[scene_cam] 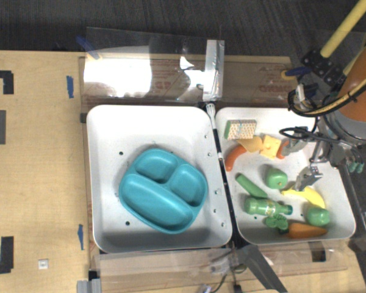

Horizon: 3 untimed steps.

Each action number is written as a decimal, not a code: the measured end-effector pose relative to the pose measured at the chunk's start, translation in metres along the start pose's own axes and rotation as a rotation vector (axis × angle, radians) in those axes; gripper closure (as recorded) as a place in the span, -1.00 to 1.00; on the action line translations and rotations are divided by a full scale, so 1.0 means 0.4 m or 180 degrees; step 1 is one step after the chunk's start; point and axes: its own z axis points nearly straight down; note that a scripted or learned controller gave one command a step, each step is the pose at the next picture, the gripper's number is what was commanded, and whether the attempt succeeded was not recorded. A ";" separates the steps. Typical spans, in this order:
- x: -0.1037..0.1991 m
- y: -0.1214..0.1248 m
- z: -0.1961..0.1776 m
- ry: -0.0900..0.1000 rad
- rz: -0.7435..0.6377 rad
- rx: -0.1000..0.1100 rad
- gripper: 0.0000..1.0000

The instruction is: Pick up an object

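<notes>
- Lying nearest the camera, at the front edge of the right bin (348,224), an orange carrot (306,229) rests just below the claw (307,179), its leafy end pointing left.
- A round green fruit (318,216) sits against the carrot, below and slightly right of the claw.
- A green bottle (266,207) lies on its side, below and left of the claw, near the carrot's leaves.
- A yellow banana (306,195) lies directly beneath the claw, touching or nearly touching the tips; contact cannot be confirmed.
- Claw state: the fingers are small and blurred against the white floor, so whether they are apart or together cannot be told. Nothing is seen lifted between them.
- A green apple (276,178) sits just left of the claw, apart from it.
- A green cucumber (251,185) lies at a slant further left.
- An orange pepper (233,156) lies up and well left of the claw, beside the bin divider.
- Yellow cheese wedges (262,145) lie up and left of the claw.
- A tan block with a green stripe (241,129) sits beyond the cheese, at the far left corner.
- The left bin (104,127), well left of the claw, holds a teal divided tray (163,190).
- The arm (354,102) enters from the right, above the claw.
</notes>
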 end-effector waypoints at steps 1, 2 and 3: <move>-0.048 -0.114 0.305 -0.0007 0.0050 -0.0001 -1.00; -0.299 -0.114 0.316 0.0047 0.0110 -0.0001 -1.00; -0.293 -0.094 0.316 0.0036 0.0326 0.0026 -1.00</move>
